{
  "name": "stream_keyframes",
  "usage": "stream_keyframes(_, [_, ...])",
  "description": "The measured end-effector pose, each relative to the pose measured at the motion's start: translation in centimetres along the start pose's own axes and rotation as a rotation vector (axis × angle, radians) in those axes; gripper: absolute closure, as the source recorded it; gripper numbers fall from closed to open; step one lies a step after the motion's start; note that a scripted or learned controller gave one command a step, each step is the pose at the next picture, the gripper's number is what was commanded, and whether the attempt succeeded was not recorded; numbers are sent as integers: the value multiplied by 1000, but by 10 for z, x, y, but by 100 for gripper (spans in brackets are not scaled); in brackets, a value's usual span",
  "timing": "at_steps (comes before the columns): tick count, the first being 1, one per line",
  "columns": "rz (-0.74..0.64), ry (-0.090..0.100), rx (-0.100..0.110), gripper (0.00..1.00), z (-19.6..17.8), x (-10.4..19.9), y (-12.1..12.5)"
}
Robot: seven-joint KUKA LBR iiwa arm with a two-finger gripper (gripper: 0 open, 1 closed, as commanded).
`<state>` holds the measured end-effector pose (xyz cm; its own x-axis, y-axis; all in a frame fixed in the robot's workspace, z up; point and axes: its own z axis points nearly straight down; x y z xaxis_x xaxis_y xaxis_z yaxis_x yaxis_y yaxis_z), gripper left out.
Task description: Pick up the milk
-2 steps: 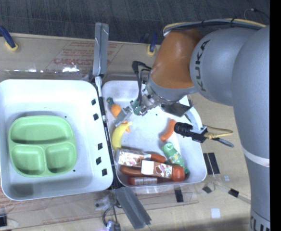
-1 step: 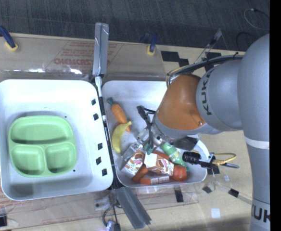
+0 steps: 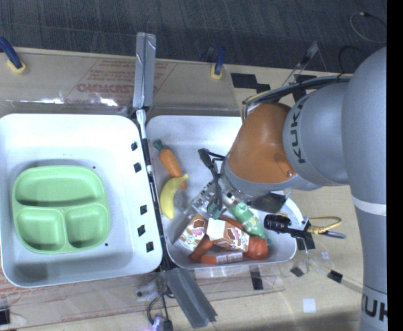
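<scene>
The milk (image 3: 227, 234) looks like a small white carton with brown and red print, lying flat near the front of the right bin (image 3: 188, 126). My gripper (image 3: 209, 200) is low inside that bin, just above and left of the carton, under the orange wrist band (image 3: 260, 147). The arm hides the bin's right side. Nothing is visibly held.
A carrot (image 3: 170, 163) and a banana (image 3: 168, 196) lie to the gripper's left. A second printed pack (image 3: 193, 232), a green bottle (image 3: 246, 216) and red food pieces (image 3: 257, 248) crowd the carton. The left bin (image 3: 22, 133) holds a green divided tray (image 3: 60, 209).
</scene>
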<state>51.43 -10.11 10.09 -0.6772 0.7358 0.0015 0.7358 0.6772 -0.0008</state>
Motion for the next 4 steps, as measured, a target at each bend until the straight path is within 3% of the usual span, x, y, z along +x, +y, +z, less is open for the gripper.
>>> stream_keyframes(1, [115, -1, 0, 100, -91, 62, 6])
stream_keyframes(2, [-69, 0, 1, 100, -91, 123, 61])
stream_keyframes(3, [56, -3, -2, 100, -180, 100, 43])
stream_keyframes(4, [132, 1, 3, 100, -89, 84, 25])
